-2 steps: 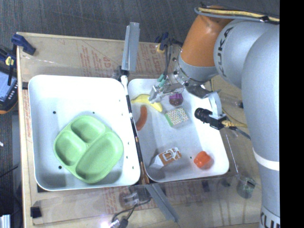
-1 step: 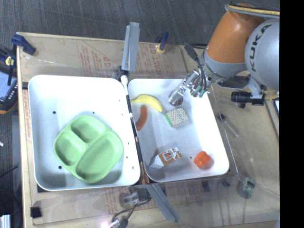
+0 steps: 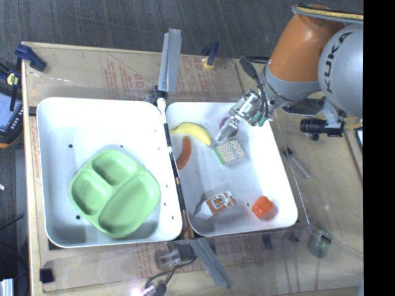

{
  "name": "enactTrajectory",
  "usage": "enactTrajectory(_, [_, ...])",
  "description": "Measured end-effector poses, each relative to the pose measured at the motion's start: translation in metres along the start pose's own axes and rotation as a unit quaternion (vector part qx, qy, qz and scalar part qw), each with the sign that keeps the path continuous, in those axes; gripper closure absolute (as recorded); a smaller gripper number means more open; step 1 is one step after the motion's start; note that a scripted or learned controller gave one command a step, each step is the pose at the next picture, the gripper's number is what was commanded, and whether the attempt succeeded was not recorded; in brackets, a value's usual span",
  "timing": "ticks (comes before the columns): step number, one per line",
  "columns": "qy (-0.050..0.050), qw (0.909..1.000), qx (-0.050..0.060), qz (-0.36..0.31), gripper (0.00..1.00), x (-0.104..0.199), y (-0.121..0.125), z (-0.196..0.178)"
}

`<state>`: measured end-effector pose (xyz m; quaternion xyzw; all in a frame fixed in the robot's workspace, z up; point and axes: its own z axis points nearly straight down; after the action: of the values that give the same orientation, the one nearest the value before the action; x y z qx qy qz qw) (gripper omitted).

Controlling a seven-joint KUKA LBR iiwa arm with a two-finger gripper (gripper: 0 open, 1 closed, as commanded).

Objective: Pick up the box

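Note:
A small brown-and-white carton box (image 3: 220,203) lies near the front of the right bin (image 3: 281,165). A flat green-edged packet with a dotted face (image 3: 229,152) lies in the middle of that bin. My gripper (image 3: 229,130) hangs over the bin's back half, just above and behind the green packet and to the right of the banana (image 3: 192,132). It stands well away from the carton box. Nothing shows as held by the gripper.
A reddish sausage (image 3: 183,152) lies by the right bin's left wall. An orange-red piece (image 3: 263,207) sits at the front right. The left bin (image 3: 55,122) bears a green divided plate (image 3: 115,192). A metal bar (image 3: 169,59) stands behind the bins.

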<state>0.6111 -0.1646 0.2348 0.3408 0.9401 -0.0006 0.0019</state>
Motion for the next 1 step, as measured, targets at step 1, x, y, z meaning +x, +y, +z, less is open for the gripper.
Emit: enactTrajectory(1, [0.002, 0.9994, 0.001, 0.035, 0.00, -0.0482, -0.0179, 0.0691])
